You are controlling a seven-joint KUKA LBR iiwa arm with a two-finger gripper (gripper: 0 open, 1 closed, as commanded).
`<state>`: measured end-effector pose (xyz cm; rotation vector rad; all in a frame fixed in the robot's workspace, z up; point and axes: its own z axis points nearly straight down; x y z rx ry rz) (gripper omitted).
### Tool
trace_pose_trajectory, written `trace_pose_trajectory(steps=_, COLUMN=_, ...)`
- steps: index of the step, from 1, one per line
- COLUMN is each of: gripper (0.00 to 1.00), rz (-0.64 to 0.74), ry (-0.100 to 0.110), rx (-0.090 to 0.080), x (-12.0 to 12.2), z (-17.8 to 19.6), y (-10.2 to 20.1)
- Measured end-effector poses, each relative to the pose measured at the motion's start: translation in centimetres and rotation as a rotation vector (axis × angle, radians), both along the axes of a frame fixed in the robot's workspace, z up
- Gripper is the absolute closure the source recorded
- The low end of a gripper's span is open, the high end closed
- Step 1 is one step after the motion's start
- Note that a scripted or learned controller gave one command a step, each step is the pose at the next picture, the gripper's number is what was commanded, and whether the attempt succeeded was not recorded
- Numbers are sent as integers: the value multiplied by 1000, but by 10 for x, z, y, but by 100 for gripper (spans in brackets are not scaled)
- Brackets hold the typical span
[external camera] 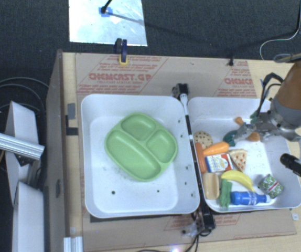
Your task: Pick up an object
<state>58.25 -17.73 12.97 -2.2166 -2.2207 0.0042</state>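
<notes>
Orange carrot (216,148) lying just below-left of my fingers (245,133); I'm hovering pre-grasp, can't tell their state; next I'm needing descent.

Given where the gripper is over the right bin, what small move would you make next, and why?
I would probably lower the gripper a little and shift it left toward the carrot. It sits above the right bin near its back wall with nothing visibly between its fingers, while the toy food lies piled along the left side. The carrot lies on top and looks easiest to reach.
</notes>
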Motion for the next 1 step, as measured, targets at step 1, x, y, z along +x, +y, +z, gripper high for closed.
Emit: trace_pose_trajectory(steps=1, gripper=0, rz=5, ry=-12, rx=-1, x=57, z=-46, y=3)
